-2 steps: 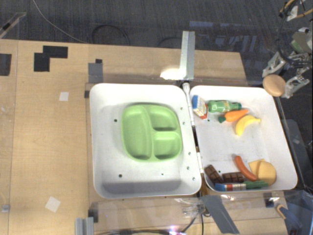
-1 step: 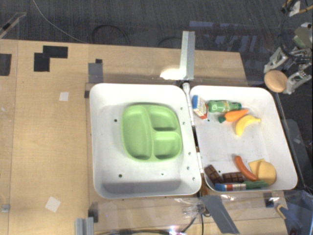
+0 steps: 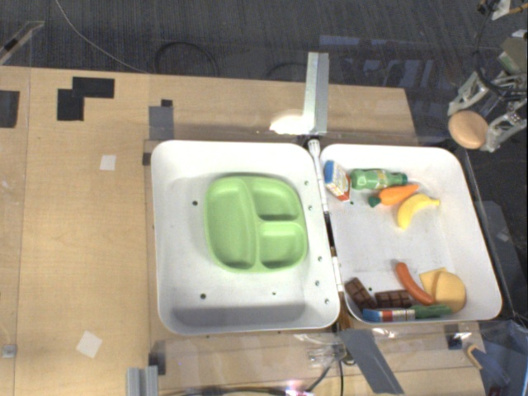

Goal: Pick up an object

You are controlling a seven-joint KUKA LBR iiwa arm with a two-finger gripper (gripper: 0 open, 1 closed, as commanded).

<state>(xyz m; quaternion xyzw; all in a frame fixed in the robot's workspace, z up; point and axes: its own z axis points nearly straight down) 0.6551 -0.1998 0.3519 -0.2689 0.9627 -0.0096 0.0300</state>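
At the bottom of the frame, along the near wall of the right bin (image 3: 474, 221), lies a crowded row: a dark brown chocolate bar (image 3: 360, 291) pointing up-left, a second brown bar (image 3: 393, 299) lying level, a blue and red marker (image 3: 388, 313) with a green piece (image 3: 432, 309) end to end beside it, a smooth orange sausage (image 3: 411, 282) slanting down to the right, and a rounded yellow-orange bread roll (image 3: 445, 287) touching its lower end. Higher in the same bin, a curved yellow banana (image 3: 414, 209) runs with its long axis rising to the right, just below an orange carrot (image 3: 395, 195) that points the same way. A green bottle (image 3: 377, 178) lies level above them, and a small white, red and blue carton (image 3: 336, 181) sits by the dividing wall. The left bin (image 3: 173, 221) holds a glossy green plastic plate (image 3: 253, 223) with three compartments. At the upper right, beyond the bins and off the wooden worktop (image 3: 74, 246), the tool (image 3: 483, 122) grips a smooth tan egg (image 3: 468, 129) between its fingers
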